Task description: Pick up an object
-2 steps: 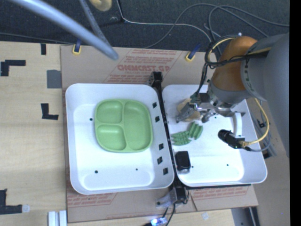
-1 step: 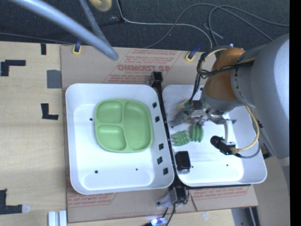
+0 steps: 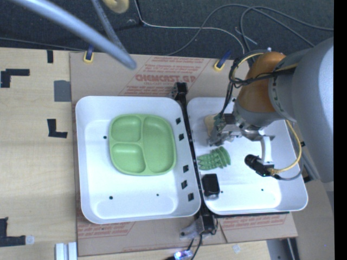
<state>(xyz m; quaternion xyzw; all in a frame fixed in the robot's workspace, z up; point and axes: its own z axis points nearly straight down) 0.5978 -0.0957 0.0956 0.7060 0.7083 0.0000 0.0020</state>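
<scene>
Grey arm (image 3: 314, 91) overhead, jaws' state hidden; green ridged toy (image 3: 214, 160): likely light, soft; grip across its ridged middle.

Green ribbed toy (image 3: 214, 159) and black block (image 3: 210, 184) crowding right bin's (image 3: 287, 199) left side, right half open.

I am reaching in from the right, my grey arm (image 3: 320, 107) bending down, orange band (image 3: 259, 85) above the wrist, my gripper (image 3: 218, 135) pointing downward.
</scene>
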